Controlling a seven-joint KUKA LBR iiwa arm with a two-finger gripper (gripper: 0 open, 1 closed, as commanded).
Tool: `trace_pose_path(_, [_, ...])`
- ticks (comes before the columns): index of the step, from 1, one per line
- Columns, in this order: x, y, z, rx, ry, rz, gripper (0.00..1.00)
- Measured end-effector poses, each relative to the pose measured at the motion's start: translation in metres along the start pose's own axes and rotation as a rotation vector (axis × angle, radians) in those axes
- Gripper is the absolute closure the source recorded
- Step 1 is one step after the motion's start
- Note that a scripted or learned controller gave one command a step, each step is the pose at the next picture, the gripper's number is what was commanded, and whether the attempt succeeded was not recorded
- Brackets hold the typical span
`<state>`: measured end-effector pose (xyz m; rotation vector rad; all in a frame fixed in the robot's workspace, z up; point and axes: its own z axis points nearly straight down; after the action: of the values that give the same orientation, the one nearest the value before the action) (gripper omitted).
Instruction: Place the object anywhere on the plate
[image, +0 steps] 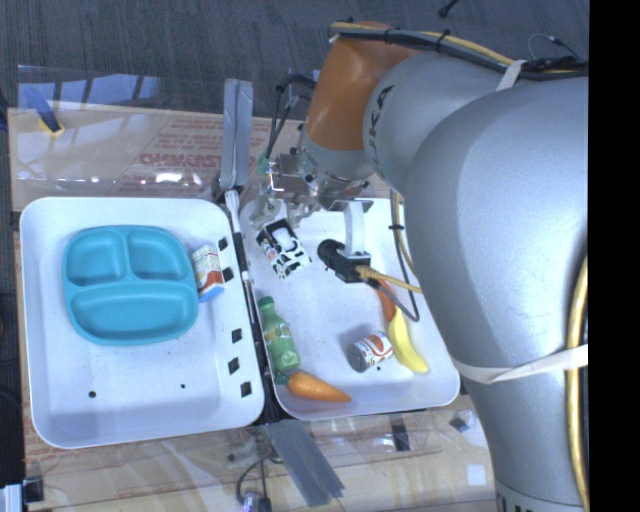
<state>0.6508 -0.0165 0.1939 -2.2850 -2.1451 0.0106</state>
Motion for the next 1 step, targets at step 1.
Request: trace_pose_path(1, [0.0431, 0.0025, 0.0023, -0.005, 0.0, -0.118, 1.0])
